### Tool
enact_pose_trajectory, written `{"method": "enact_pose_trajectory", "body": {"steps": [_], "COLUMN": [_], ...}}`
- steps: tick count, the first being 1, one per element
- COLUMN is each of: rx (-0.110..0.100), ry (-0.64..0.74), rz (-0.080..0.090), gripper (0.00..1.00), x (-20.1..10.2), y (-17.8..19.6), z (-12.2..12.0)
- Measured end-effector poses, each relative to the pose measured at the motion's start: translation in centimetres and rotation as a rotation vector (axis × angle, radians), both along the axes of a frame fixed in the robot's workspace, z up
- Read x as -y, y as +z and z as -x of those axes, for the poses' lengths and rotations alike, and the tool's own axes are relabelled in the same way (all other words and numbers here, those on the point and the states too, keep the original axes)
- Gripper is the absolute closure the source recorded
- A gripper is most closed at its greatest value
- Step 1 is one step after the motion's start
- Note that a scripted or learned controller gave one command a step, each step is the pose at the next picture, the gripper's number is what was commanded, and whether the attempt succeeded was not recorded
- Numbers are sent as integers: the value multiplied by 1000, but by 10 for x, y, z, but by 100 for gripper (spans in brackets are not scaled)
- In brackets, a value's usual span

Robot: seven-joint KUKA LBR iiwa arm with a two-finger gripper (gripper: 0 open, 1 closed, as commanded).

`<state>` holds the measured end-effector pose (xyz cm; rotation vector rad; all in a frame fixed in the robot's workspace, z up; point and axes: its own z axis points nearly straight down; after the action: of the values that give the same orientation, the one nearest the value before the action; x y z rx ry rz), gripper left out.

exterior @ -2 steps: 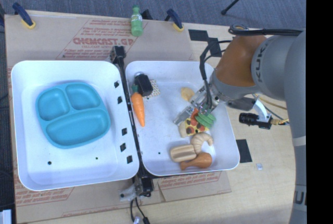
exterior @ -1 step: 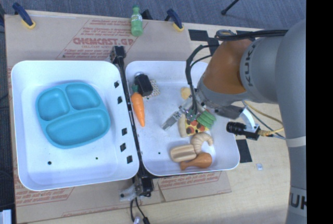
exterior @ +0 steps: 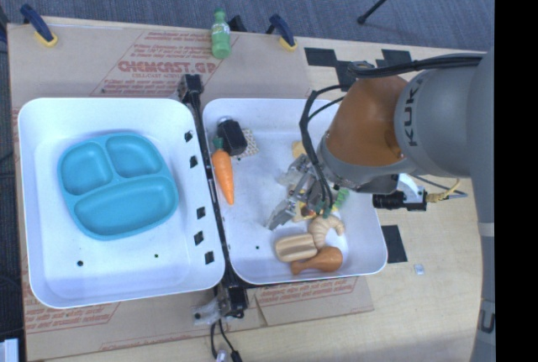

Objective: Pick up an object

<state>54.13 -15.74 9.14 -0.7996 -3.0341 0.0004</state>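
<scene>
My gripper (exterior: 288,197) hangs over the middle of the right bin (exterior: 261,112), its two metal fingers spread apart with nothing between them. An orange carrot (exterior: 224,175) lies by the bin's left wall, well left of the gripper. A small black object (exterior: 231,137) sits above the carrot. Just below and right of the fingers lie a tan bread roll (exterior: 294,247), a brown bun-like piece (exterior: 319,261) and a pale curled pastry (exterior: 324,228). A green item (exterior: 340,199) peeks out beside the wrist, partly hidden by it.
The left bin (exterior: 50,268) holds a blue divided plate (exterior: 118,184). A green bottle (exterior: 220,34) stands on the cardboard behind the bins. Blue clamps (exterior: 39,24) grip the bench's far edge. The arm's orange band (exterior: 366,129) covers the right bin's right side.
</scene>
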Motion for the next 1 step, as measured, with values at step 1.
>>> {"method": "enact_pose_trajectory", "body": {"steps": [1], "rx": [5], "ry": [416], "rz": [1], "gripper": [0], "x": [-2], "y": [1], "z": [-39]}}
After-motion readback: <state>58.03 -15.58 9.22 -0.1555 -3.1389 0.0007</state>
